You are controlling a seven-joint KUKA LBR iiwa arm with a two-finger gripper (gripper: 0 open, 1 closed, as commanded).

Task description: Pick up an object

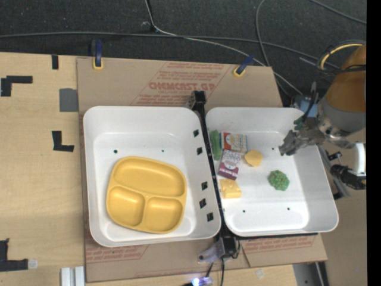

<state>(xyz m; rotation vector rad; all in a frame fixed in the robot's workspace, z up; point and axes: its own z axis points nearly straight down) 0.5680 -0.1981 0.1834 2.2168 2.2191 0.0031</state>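
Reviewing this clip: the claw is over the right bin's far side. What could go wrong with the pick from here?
1. The claw sits close to the right bin's right wall, apart from every item, so closing here would likely grab nothing.
2. The green lump is nearest, but it looks rounded and bumpy and could slip out.
3. The packets and yellow pieces crowd against the divider, so a grasp there may catch several or hit the wall.

Wooden bench [36, 177], cardboard sheet [178, 82] clamped on it, two white bins [95, 124] side by side
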